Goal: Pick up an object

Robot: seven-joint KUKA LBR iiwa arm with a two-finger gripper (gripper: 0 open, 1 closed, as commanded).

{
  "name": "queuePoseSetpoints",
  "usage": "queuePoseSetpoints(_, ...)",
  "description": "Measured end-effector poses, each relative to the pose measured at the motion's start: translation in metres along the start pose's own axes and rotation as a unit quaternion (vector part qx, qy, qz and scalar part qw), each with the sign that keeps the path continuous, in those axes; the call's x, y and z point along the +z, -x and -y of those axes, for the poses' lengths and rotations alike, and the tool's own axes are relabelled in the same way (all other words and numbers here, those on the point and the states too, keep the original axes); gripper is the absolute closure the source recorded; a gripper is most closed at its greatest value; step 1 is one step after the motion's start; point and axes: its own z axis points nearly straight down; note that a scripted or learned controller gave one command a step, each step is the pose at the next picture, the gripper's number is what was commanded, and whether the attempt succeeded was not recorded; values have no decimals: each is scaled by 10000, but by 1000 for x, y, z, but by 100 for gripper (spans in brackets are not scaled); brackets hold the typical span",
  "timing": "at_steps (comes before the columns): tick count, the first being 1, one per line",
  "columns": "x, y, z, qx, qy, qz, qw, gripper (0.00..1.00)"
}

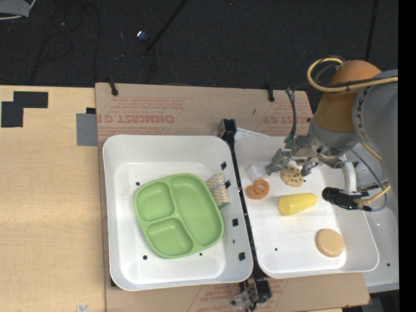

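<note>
My gripper [292, 166] hangs low over the back of the right bin [370, 255], its fingers spread apart. A speckled tan cookie [292, 177] lies just below and between the fingertips, with nothing gripped. Close by in the same bin are an orange ring-shaped piece [258, 189] to the left, a yellow oblong piece [298, 204] in front, and a round tan disc [330, 242] near the front right corner.
The left bin [117, 174] holds a green divided plate [179, 214]. A small checkered piece [219, 189] sits by that plate's right rim. A black divider [238, 203] runs between the bins. The arm's grey body with its orange band fills the upper right.
</note>
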Motion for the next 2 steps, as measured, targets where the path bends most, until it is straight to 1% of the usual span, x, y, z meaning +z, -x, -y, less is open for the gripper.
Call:
queuePoseSetpoints(1, -13, 0, -1, 2, 10, -1, 10000, 100)
queuePoseSetpoints(2, -72, -4, 6, -10, 41, 3, 10000, 100)
